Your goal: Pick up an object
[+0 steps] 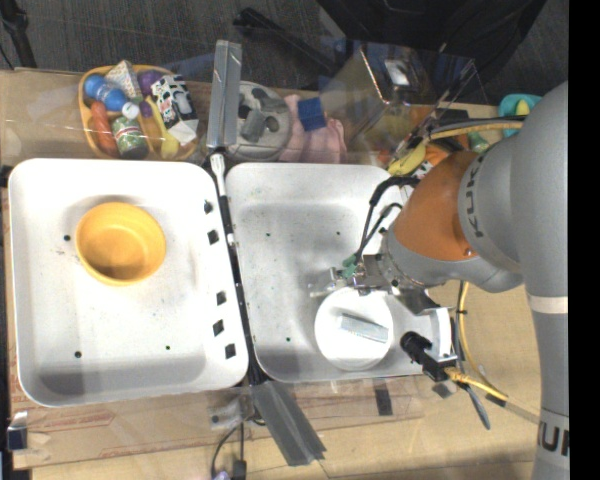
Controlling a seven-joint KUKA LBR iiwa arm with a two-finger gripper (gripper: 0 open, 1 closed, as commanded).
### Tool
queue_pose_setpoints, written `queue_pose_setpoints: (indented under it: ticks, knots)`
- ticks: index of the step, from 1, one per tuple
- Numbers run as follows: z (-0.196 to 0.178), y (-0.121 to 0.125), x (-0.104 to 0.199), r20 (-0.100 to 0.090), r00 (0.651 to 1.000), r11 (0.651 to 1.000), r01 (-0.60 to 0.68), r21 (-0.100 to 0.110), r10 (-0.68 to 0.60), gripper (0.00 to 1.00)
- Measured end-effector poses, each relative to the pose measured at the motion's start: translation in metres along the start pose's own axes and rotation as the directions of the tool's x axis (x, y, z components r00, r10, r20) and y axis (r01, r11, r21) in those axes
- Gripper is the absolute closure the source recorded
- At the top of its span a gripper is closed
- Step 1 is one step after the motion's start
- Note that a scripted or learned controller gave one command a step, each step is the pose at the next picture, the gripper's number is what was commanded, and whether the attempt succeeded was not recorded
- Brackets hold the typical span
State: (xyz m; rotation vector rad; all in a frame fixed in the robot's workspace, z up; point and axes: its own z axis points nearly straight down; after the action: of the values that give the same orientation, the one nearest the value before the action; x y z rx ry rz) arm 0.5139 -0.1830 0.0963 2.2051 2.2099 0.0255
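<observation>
Claw [352,286], grip state impossible to tell, above white disc [352,332] in right bin [280,218].

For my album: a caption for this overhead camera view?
Robot arm reaching over a white disc in the right bin; yellow bowl left.

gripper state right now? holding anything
Gripper: cannot be told; it sits low in the right bin, over the white round object.
</observation>
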Motion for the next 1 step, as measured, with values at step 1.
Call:
queue_pose_setpoints:
  ticks: [1]
  knots:
    - [0.0049,0.0129,0.0565,-0.009,0.971,0.971,0.239,0.023,-0.239,0.00]
